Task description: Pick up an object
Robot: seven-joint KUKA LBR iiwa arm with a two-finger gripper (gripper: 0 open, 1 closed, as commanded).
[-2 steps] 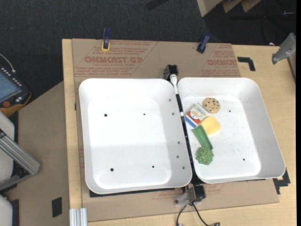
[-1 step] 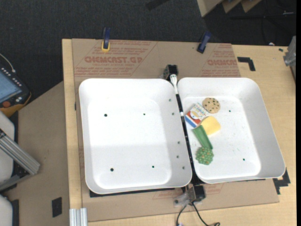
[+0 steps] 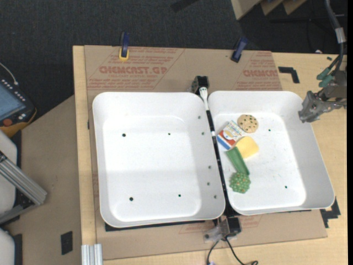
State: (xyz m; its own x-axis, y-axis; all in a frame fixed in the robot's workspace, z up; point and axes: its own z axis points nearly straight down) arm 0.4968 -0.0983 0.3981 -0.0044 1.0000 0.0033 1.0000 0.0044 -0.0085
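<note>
you see the jaws (image 3: 310, 110) at the right bin's (image 3: 292, 200) upper right rim, over the tabletop (image 3: 331, 137) edge; whether they are open or shut you cannot tell, and nothing shows between them. the objects lie inside the right bin near its left wall: a cookie (image 3: 248, 123) farthest back, a red, white and blue packet (image 3: 229, 134) just left of it, a yellow block (image 3: 247, 147) below, then a green piece (image 3: 238, 161) and a green bumpy cluster (image 3: 240, 183) nearest you.
</note>
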